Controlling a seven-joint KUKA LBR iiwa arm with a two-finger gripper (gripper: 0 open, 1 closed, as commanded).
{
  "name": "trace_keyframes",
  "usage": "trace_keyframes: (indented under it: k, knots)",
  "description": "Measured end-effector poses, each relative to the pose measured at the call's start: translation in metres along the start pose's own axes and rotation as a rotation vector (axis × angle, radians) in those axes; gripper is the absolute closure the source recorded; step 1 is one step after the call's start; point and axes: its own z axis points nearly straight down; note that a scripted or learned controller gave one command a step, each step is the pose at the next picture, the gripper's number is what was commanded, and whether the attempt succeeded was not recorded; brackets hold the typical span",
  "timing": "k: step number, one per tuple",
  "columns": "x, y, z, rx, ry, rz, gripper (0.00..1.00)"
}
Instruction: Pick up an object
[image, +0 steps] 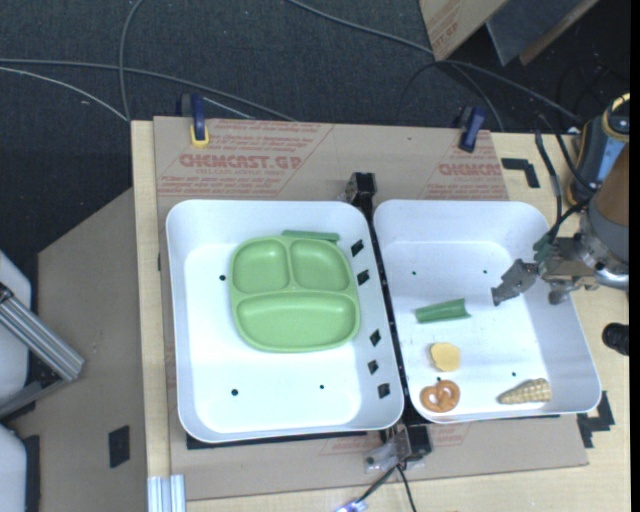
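Two bins sit on the tabletop (250, 140). The left bin (200, 380) holds a green divided plate (294, 295) that partly hides a green strip (312, 237) behind it. In the right bin (560, 350) lie a green stick (441, 311), a yellow piece (445, 356), a pretzel (440, 396) and a cone (526, 392). The gripper (515, 283) hovers at the right; its fingers are too dark to tell open from closed. The frame cuts off the arm (605, 170).

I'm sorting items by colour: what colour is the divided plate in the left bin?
Light green; the three-compartment plastic plate shows clearly in the camera view.
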Motion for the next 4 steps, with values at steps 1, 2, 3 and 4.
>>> trace_keyframes:
  k: [1,2,3,4]
  knots:
    - [0.0,0.003,-0.006,-0.012,-0.003,-0.003,0.0]
    - [-0.009,0.003,0.042,-0.007,-0.001,-0.002,0.0]
    - [-0.016,-0.003,0.091,-0.006,-0.001,-0.002,0.0]
    - [-0.016,-0.003,0.137,-0.007,0.0,-0.003,0.0]
